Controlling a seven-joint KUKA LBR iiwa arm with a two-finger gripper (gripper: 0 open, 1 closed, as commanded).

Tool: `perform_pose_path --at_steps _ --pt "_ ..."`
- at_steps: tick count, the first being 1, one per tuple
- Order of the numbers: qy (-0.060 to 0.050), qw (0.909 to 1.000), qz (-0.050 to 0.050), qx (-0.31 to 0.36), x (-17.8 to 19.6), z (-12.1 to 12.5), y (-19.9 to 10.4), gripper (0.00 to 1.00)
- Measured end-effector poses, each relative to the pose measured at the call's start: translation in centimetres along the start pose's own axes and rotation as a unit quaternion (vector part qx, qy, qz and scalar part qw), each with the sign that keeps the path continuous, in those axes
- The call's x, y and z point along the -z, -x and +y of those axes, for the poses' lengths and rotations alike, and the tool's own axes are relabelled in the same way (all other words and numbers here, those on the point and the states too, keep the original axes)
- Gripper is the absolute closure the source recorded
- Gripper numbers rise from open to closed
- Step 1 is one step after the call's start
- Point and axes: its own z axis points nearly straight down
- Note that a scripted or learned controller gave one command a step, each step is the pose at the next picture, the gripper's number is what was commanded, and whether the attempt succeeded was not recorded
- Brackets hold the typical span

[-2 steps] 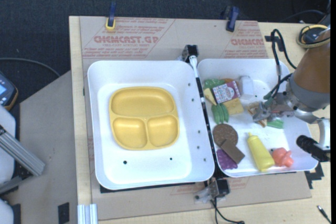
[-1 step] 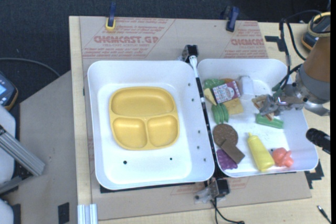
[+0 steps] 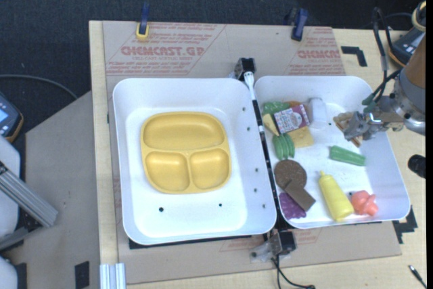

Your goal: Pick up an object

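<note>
Yellow bottle [image 3: 335,195], coral toy [image 3: 365,203], green pod [image 3: 347,156]

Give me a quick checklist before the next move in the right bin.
1. Pincer over the right bin: ok, near its upper right part.
2. Something held between the fingers: cannot tell; a brownish bit sits at the tip, blurred.
3. Free targets close by: ok, green pod lies apart just below the pincer.
4. Yellow bottle graspable: not ok, pink toy touches it.
5. Left bin's yellow tray out of the way: ok.
6. Cables by the arm: cannot tell if slack enough.
</note>
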Motion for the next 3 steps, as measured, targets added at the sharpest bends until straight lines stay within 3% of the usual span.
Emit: perform_pose_path --at_steps 2,3 --pt "-0.001 1.0 0.002 0.002 -0.6 6.4 -9.1 1.0" --pt "-0.001 1.0 0.002 0.002 0.2 8.3 -13.7 1.0"
